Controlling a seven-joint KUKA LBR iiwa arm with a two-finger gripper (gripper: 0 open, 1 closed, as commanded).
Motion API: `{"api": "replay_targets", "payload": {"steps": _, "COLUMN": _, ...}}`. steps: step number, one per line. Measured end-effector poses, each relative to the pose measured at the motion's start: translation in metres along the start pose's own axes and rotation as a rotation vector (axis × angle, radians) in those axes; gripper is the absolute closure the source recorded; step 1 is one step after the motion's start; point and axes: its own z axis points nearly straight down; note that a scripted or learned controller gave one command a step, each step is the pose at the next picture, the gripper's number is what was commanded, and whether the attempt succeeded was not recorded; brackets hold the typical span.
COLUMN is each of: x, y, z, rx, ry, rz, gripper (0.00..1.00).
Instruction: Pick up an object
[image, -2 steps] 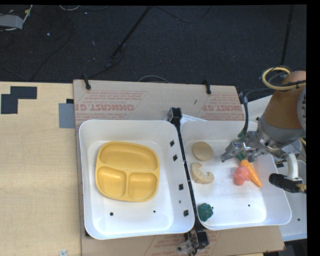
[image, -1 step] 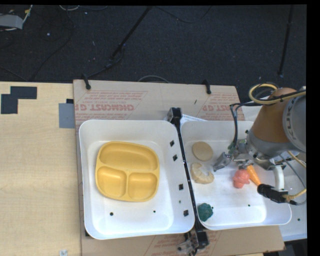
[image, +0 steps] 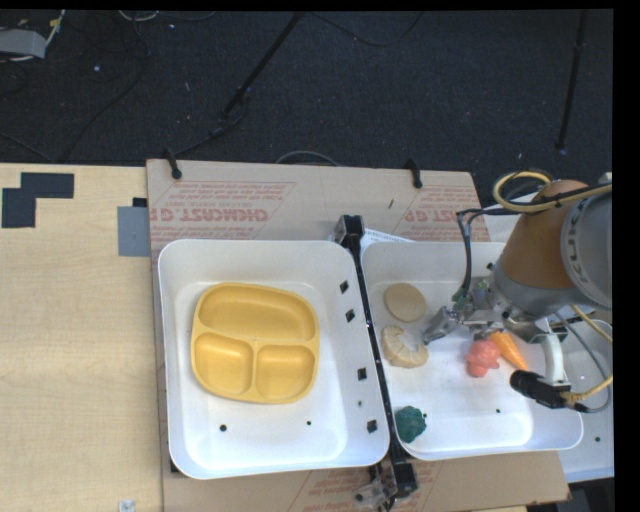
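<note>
Two white bins: the left bin (image: 180, 400) holds a yellow divided plate (image: 255, 341); the right bin (image: 520, 440) holds tan pieces (image: 404, 302), a pink toy (image: 482, 358), a green toy (image: 410, 422). The gripper (image: 440, 325) hangs there, grip state unclear.

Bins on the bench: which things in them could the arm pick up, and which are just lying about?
Candidates, right bin:
tan disc
pale chunk
pink piece
orange piece
green piece
gripper beside the pale chunk

Lying about:
yellow divided plate, left bin
cardboard

Robotics lab: KUKA arm (image: 560, 250), loose cables (image: 260, 60), cardboard-backed bench w/ white bins (image: 180, 400).
</note>
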Motion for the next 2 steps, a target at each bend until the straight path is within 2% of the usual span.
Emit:
{"api": "replay_targets", "payload": {"steps": 1, "x": -0.001, "y": 0.0, "z": -0.011, "rx": 0.001, "ry": -0.001, "rz": 0.002, "gripper": 1.0}}
{"api": "replay_targets", "payload": {"steps": 2, "x": -0.008, "y": 0.006, "z": -0.07, "rx": -0.007, "ry": -0.004, "rz": -0.002, "gripper": 1.0}}
